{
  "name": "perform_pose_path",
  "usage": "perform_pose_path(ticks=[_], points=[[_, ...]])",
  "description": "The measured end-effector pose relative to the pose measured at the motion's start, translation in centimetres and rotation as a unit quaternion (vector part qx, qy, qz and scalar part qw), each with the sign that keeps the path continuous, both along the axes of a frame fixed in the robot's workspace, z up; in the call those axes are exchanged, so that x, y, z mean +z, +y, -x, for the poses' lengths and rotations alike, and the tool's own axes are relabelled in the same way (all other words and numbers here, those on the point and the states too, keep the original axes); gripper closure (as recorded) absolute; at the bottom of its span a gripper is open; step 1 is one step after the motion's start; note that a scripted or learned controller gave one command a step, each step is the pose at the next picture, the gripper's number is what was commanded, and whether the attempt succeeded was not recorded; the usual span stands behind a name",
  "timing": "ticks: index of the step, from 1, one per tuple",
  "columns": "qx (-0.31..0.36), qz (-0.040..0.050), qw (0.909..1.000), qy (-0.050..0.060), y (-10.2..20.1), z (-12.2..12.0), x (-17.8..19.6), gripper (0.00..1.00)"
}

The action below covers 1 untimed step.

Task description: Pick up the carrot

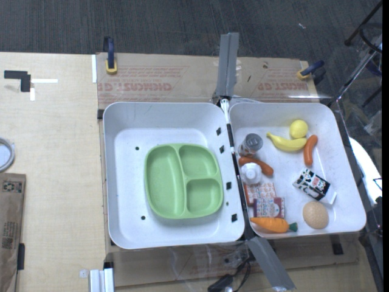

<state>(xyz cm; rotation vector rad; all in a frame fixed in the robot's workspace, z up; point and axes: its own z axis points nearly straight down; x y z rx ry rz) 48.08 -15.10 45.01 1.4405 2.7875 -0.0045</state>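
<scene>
The carrot (270, 224), orange with a small green tip, lies on its side at the near edge of the right bin (341, 163). Its green tip points right, towards a tan egg-shaped ball (315, 215). A red snack packet (265, 200) lies just behind the carrot, touching or almost touching it.
Also in the right bin are a white bottle (251, 173), an orange stick (260, 165), a can (252, 142), a banana (287, 142), a lemon (298, 128), a sausage (310, 149) and a milk carton (313, 185). The left bin (113, 163) holds a green divided plate (183, 180).
</scene>
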Motion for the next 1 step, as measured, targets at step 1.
perform_pose_path(ticks=[1], points=[[0.192, -0.0014, 0.9814, 0.001, -5.17, 0.20, -8.21, 1.00]])
